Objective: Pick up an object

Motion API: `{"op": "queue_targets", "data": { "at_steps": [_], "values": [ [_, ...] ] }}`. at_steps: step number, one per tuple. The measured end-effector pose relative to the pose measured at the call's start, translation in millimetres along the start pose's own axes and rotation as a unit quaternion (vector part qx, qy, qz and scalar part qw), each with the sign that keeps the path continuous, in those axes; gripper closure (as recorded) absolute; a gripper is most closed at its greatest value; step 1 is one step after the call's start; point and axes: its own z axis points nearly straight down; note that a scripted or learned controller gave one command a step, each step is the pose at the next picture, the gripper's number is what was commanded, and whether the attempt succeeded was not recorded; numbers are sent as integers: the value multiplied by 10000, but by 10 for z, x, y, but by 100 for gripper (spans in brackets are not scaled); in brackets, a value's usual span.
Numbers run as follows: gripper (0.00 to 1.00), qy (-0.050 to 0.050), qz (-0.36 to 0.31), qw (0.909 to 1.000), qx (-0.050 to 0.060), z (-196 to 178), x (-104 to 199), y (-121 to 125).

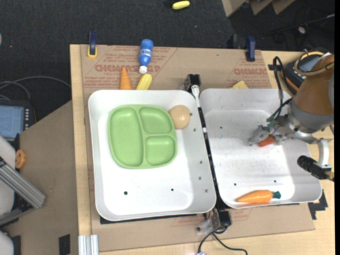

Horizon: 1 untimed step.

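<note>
My tool (261, 137) is down in the right bin (234, 158), on a small red item (267, 141); can't tell its state. Carrot (256, 196) lies at that bin's near edge. Green tray (142, 136) and ball (179, 116) in left bin (143, 195).

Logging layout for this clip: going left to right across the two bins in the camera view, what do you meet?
Green divided plate → tan ball → small red object at the pincer. The orange carrot overlaps that stretch, so I leave it unplaced.

Grey arm (311, 108), orange band above wrist, black cable, dark metal hand (264, 136)
</note>
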Motion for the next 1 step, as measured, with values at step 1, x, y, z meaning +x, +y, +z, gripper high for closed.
{"op": "queue_targets", "data": {
  "at_steps": [1],
  "values": [
    [100, -14, 1, 10000, -37, -115, -7, 25]
  ]
}}
